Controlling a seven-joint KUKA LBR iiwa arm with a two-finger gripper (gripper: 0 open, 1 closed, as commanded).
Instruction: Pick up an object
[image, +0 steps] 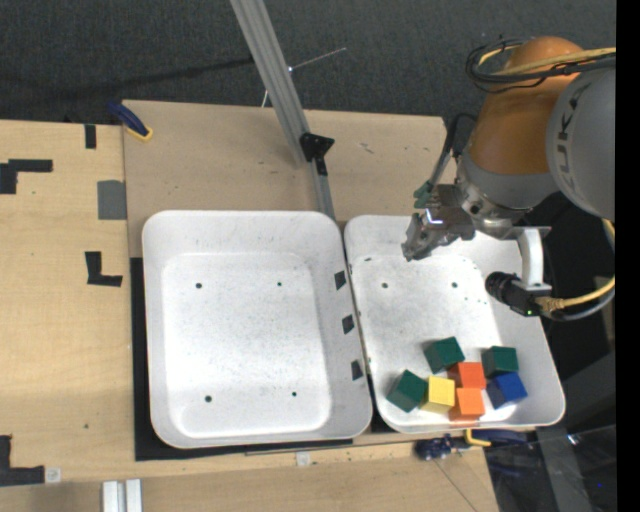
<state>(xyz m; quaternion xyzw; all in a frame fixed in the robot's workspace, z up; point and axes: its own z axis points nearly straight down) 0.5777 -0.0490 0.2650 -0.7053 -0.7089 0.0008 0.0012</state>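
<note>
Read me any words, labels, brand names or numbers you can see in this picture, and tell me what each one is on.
"KU": dark letters on the grey arm housing at the right edge; the rest of the word is cut off by the frame.
Nothing else is readable: the coloured blocks, the two white bins and the bench bear no text. The black tape marks on the bench are shapes, not letters.

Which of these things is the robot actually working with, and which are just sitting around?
Part of the job:
- gripper, above the right bin's far end
- right bin
- blocks clustered at its near end: three green blocks, yellow block, two orange blocks, blue block

Just lying about:
- left bin
- metal pole
- black tape marks on the bench
</note>
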